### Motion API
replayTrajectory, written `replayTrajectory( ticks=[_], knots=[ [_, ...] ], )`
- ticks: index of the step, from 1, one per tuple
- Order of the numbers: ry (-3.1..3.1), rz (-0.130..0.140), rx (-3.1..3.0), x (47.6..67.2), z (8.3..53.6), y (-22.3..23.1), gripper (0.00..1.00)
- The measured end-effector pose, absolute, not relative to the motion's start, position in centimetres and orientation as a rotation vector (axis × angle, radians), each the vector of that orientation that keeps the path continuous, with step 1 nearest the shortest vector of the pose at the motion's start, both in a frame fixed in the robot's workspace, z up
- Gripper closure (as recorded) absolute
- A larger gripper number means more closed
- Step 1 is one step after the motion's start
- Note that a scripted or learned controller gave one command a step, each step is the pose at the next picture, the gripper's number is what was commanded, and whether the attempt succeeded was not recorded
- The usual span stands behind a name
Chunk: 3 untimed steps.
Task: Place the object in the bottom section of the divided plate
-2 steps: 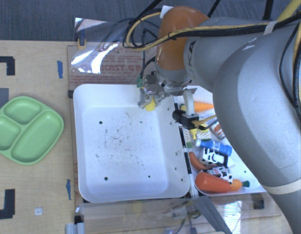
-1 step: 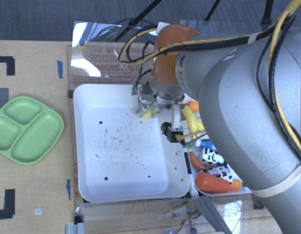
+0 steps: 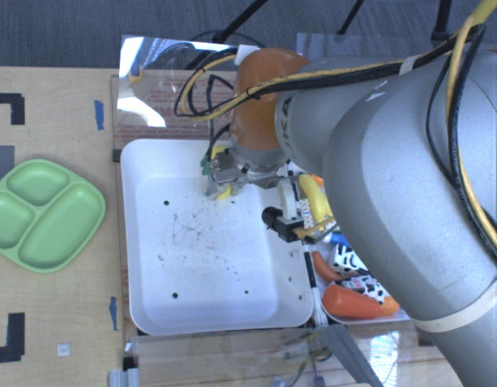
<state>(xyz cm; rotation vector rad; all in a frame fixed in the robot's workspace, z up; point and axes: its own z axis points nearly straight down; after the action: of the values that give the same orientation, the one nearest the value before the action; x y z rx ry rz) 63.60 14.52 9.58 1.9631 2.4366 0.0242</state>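
The object [image 3: 223,192], a small yellow thing, sits at the far edge of the left white bin [image 3: 151,297], right under the gripper [image 3: 220,177]. From here I cannot tell whether the gripper has it or how it is set. The grey arm [image 3: 393,176] reaches in from the right. The green divided plate [image 3: 45,214] lies well apart on the left. A banana [image 3: 315,202] and an orange item [image 3: 357,301] lie in the right bin.

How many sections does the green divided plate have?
3. The light green plastic divided plate sits on the wooden bench, left of the bins: two small sections at its upper left, one long section along its lower right.
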Motion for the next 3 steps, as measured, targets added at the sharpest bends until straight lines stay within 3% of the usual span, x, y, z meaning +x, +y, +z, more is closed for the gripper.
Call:
replayTrajectory(
  ticks=[1, 3],
  knots=[
    [1.946, 0.001, 2.465, 66.0, 20.4, 21.2, 1.00],
    [2.120, 0.004, 2.313, 66.6, 22.7, 19.8, 1.00]
  ],
)
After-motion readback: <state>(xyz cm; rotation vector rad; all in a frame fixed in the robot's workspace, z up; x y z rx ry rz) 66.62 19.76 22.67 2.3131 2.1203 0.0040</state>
